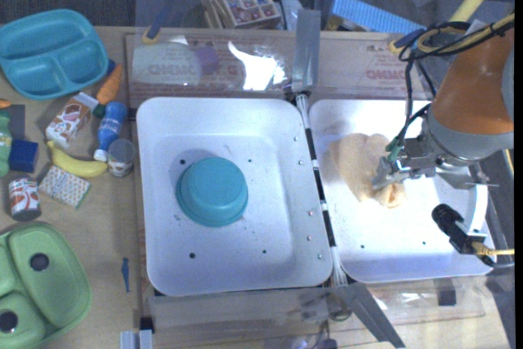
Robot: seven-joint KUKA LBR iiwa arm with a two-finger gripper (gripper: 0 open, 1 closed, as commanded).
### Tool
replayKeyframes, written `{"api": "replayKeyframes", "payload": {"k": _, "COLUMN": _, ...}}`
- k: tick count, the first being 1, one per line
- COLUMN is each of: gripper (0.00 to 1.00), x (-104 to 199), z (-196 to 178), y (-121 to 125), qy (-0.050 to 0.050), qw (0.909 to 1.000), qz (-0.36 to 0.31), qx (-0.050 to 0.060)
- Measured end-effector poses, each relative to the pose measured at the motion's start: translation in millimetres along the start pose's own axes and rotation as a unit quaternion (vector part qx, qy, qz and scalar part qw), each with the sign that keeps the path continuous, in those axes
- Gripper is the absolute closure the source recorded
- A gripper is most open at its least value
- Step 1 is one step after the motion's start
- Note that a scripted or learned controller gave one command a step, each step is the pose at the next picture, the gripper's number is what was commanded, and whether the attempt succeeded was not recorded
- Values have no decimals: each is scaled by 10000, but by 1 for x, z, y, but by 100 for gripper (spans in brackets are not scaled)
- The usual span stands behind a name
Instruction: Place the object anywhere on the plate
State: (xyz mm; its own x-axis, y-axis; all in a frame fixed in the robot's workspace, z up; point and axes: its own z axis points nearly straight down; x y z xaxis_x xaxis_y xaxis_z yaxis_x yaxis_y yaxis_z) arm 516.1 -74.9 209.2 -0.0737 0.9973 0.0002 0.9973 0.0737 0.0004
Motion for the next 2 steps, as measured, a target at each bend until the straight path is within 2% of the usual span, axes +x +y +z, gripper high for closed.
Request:
{"api": "replayKeyframes", "payload": {"k": 1, "gripper": 100, "x": 77, "z": -36, "y": -1, "qy": -8, "qw": 9942, "qz": -1072, "qx": -14}}
{"api": "replayKeyframes", "payload": {"k": 2, "gripper": 100, "x": 118, "z": 25, "y": 47, "qy": 2, "qw": 9892, "qz": -1464, "qx": 5}}
